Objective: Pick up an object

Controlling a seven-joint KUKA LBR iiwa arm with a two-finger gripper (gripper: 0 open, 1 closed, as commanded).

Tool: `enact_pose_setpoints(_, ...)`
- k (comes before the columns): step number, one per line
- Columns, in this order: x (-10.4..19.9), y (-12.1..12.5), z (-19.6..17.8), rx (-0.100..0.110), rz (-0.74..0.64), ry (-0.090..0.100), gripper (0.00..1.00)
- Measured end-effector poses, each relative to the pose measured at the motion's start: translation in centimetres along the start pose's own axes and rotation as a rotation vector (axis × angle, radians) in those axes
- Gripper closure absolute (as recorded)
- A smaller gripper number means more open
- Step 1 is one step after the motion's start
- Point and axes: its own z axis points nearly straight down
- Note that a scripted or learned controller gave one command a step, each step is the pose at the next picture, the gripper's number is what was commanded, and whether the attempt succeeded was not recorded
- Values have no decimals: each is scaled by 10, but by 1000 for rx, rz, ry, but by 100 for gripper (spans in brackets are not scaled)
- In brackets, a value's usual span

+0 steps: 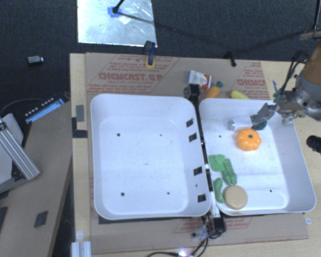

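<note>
Where arm [316,84] exits, body cut.

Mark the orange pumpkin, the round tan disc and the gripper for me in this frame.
orange pumpkin [249,140], camera view, on the middle of its top.
round tan disc [236,197], camera view, on the centre of its flat face.
gripper [260,119], camera view, at its fingertips above the right bin.

You have a bench [80,143] topped with printed cardboard [134,74]; two white bins [144,154] sit side by side, with an orange carrot [213,91] and yellow piece [238,95] at the far edge.
</note>
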Motion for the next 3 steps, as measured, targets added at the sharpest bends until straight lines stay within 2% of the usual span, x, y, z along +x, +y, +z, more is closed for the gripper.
enact_pose_setpoints(1,-12,8,144,7,3,2,0)
enact_pose_setpoints(2,-13,11,125,-3,1,-1,100)
enact_pose_setpoints(3,51,72,0,-18,-9,0,100)
